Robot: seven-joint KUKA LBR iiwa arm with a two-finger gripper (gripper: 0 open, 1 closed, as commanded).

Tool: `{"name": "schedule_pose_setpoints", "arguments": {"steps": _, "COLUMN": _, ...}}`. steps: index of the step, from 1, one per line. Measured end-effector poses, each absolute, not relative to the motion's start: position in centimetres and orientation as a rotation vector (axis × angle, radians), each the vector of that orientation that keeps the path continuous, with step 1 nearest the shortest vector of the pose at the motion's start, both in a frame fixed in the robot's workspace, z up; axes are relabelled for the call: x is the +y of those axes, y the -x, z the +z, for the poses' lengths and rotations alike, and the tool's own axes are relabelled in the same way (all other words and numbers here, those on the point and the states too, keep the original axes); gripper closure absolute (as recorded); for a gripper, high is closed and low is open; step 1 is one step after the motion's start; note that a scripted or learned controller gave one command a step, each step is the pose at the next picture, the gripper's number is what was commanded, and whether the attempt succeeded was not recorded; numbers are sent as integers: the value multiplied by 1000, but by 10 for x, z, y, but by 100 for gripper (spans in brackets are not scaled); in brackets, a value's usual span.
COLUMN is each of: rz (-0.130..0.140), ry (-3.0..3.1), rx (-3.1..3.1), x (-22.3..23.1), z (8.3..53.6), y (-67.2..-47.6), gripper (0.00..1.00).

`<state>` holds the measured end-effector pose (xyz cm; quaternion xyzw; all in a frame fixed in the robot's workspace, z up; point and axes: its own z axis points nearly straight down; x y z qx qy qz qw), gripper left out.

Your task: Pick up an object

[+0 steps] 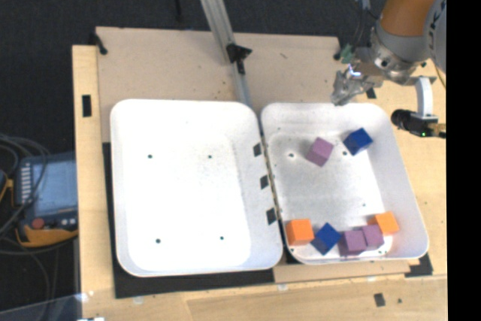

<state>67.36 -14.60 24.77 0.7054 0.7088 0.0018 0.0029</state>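
Cubes, seven in all, lie in the right bin (402,184), and any one of them may serve as the object to pick up. Nearest the gripper (347,92) are the purple cube (319,151) and the blue cube (358,140), both in the far half of the bin and apart from each other. Along the near wall sit an orange cube (300,231), a second blue cube (325,237) touching it, two purple cubes (362,240) pressed side by side, and a second orange cube (387,222) just beside them. The left bin (128,184) holds no cubes.

The gripper hangs above the far rim of the right bin, at the end of the arm (409,4) that enters from the right. Whether its fingers are spread or pressed together cannot be told at this size and angle; nothing is seen between them.

The deciding relation: both far cubes lie on the near side of the gripper, further into the bin, the blue one almost directly toward the viewer and the purple one toward the viewer and to the left. The blue cube appears the closer target. Each stands free of its neighbours and of the walls, so either probably allows a clear descent, whereas the crowded near-wall group probably does not.
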Motion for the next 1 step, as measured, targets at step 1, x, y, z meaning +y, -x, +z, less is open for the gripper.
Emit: {"name": "schedule_pose_setpoints", "arguments": {"steps": 1, "rz": 0, "ry": -2215, "rx": 2228, "x": -92, "z": 236, "y": -668, "gripper": 100}}
